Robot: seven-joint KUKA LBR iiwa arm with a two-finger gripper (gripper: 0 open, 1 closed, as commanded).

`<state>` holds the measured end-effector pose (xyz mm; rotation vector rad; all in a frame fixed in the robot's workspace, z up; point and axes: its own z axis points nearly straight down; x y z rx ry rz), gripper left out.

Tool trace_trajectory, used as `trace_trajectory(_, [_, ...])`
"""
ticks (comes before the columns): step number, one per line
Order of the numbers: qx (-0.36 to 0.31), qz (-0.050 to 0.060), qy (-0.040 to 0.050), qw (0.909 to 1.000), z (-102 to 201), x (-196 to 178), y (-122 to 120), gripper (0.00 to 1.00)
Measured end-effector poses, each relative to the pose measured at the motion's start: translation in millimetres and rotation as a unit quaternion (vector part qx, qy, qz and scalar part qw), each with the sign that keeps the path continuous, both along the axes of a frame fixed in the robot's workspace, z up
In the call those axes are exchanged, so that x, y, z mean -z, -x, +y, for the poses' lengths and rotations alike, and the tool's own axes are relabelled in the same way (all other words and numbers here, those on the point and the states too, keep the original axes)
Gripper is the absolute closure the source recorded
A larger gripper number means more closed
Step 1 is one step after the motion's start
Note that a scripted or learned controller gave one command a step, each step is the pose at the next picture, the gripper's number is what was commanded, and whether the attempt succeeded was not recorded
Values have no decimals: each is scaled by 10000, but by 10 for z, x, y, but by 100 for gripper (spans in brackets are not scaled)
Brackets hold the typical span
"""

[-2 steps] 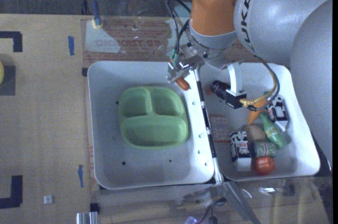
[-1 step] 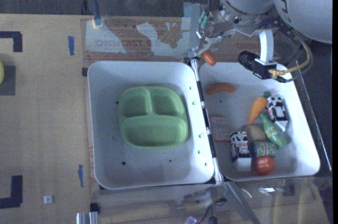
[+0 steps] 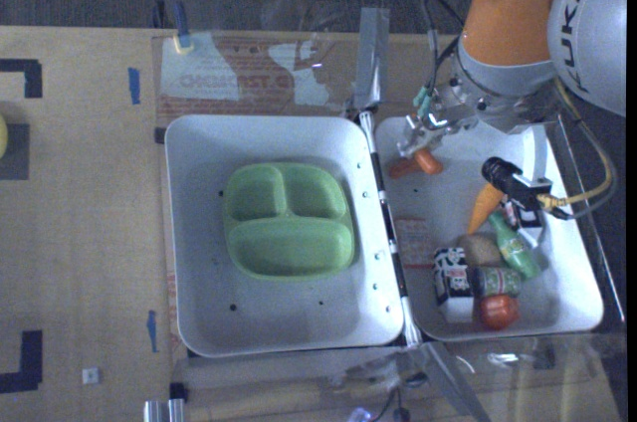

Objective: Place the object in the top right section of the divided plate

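Wooden bench (image 3: 80, 251) bears two white bins (image 3: 199, 311) (side by side).

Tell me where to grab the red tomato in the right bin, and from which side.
Grip the tomato across its round middle, coming straight down. A can crowds its upper side and the bin wall lies near, so sideways approaches look blocked.
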<state>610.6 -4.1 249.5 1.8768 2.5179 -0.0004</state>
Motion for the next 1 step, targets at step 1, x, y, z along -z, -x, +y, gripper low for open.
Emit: trace_trajectory(1, [4, -24, -2, 10000, -3, -111, -12, 100])
